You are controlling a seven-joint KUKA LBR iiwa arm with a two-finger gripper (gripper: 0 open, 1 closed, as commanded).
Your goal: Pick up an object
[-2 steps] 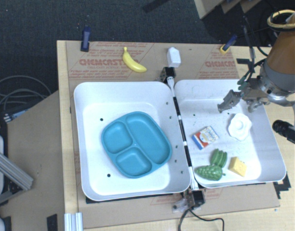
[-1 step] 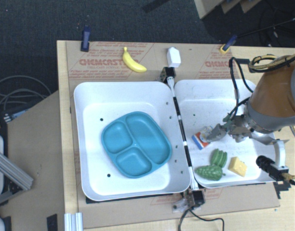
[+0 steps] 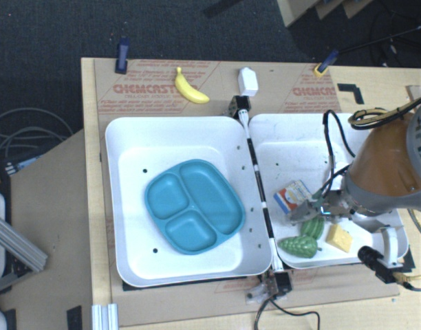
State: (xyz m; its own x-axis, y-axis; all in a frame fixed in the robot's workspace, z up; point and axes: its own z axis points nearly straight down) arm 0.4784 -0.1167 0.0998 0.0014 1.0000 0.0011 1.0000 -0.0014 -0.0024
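Down in the right bin [image 3: 293, 133] the gripper [image 3: 314, 210] hangs low over a green toy [image 3: 305, 238], beside a yellow block [image 3: 340, 238], seemingly placed to grab it, though I cannot tell its grip state.

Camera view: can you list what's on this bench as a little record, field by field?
left bin: blue plate with three sections
right bin: green toy, yellow block, small red, white and blue item
bench behind bins: banana
arm: reaches in from the right, over the right bin
gripper: low over the green toy, grip unclear
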